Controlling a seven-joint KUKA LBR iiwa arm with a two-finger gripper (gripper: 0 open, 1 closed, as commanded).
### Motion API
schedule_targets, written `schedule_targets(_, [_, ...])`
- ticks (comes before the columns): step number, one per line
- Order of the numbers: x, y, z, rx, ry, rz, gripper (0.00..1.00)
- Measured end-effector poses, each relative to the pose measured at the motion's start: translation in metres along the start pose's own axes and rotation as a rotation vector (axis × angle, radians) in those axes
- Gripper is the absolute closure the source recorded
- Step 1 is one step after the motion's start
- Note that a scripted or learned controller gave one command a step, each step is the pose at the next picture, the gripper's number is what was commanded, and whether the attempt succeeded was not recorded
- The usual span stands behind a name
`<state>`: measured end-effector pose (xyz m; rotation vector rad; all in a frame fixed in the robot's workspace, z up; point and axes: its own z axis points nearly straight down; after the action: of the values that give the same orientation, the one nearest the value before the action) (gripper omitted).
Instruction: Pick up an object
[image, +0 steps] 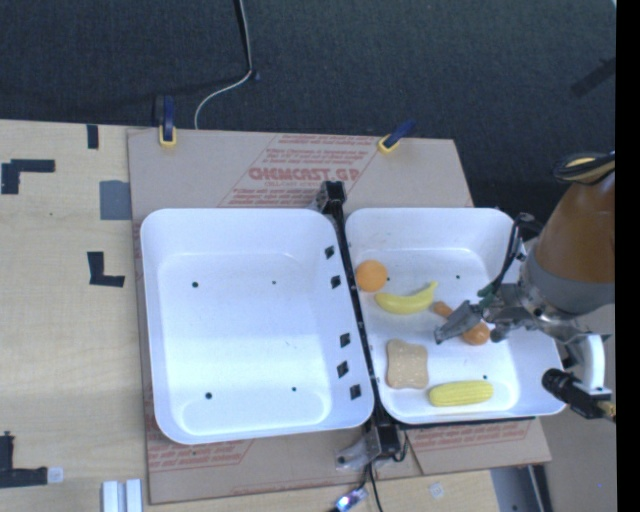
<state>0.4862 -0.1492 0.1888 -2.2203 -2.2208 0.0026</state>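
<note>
Since the claw hangs with fingers spread just beside a small orange piece, that piece looks light, smooth and likely slippery. Gripping across its middle seems the safest hold.

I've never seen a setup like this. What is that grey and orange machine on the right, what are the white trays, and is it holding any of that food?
One camera looks down at a slant on a bench. The grey arm with an orange band is a robot, reaching in from the right. Its two-finger gripper is low in the right white bin, beside a small orange piece; whether it grips anything is unclear. That bin also holds an orange ball, a yellow banana, a tan bread slice and a yellow corn cob. The left white bin sits alongside.
</note>
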Motion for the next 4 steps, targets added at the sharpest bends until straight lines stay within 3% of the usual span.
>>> schedule_targets(1, [-0.019, 0.060, -0.047, -0.009, -0.003, -0.002, 0.00])
schedule_targets(2, [-0.019, 0.117, 0.068, 0.007, 0.002, -0.002, 0.00])
schedule_targets(3, [-0.011, 0.172, 0.104, -0.003, 0.000, -0.004, 0.00])
schedule_targets(4, [0.054, 0.057, 0.103, 0.001, 0.002, -0.002, 0.00])
